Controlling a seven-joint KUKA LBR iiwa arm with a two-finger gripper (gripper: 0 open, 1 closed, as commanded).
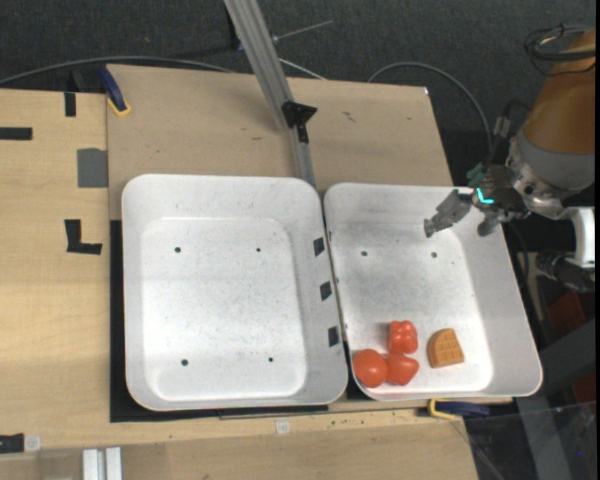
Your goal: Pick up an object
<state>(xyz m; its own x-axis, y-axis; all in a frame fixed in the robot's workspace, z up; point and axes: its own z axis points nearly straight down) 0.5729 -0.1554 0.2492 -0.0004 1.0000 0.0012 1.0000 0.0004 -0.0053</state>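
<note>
From the overhead camera I take the right shallow white plastic bin (380, 268) as my landmark. The grey arm with the orange band (565, 118) comes in over that bin's far right corner, and its two-finger gripper (462, 214) hangs above the bin's far right part, tilted toward the bin's middle. I see two dark fingers (442, 216) spread apart with nothing between them, so the jaws stand wide and hold nothing.

The things to pick lie at the near end of this bin, well apart from the gripper. A cluster of red rounded plastic pieces (388, 356) sits by the near left corner, one piece toward the bin's centre and two closer to the near rim, touching one another. Just to the right of them lies a small tan waffle-textured block (445, 348), close beside but not clearly touching.

Left of my landmark bin, edge to edge with it, sits the second white bin (220, 288). Both rest on the light wooden desk (40, 268). A grey metal pole (265, 53) slants across the desk beyond the bins.
</note>
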